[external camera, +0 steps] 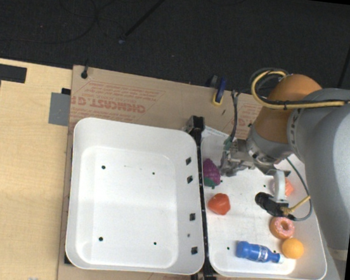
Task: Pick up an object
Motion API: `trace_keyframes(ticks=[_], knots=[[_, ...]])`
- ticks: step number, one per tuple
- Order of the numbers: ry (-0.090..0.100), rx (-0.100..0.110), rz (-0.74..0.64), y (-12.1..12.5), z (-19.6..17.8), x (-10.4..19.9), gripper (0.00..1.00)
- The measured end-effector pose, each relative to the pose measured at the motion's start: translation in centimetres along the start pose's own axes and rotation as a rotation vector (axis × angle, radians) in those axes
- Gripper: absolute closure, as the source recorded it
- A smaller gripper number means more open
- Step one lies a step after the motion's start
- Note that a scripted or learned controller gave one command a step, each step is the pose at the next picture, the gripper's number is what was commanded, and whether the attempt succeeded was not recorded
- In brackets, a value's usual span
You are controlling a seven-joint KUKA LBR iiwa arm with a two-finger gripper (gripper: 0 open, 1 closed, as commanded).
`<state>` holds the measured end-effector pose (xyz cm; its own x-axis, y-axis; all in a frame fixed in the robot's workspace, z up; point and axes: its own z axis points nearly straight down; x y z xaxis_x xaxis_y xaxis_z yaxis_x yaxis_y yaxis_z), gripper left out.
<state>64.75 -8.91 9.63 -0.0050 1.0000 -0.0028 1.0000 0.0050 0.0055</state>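
My gripper [230, 165] is low over the far left part of the right bin [235, 269], just to the right of a purple object [210, 171] that lies against the bin's left wall. I cannot tell whether it touches the purple object. A red object [219, 203] lies a little nearer than the gripper. Toward the bin's near right corner lie a pink doughnut [282, 228], an orange ball [292, 248] and a blue bottle [257, 253] on its side.
The left bin [127, 200] sits beside the right one, with a black divider strip [197, 190] between them. The grey arm [325, 162] covers the right bin's far right side. A small orange thing [289, 189] peeks out beside the arm.
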Motion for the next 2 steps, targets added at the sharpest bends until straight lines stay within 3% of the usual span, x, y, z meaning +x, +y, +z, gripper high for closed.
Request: trace_keyframes(ticks=[1,2], knots=[[0.004,0.012,0.008,-5.02,-2.73,0.78,1.00],[-0.004,0.006,0.008,-4.80,-2.76,0.49,0.00]])
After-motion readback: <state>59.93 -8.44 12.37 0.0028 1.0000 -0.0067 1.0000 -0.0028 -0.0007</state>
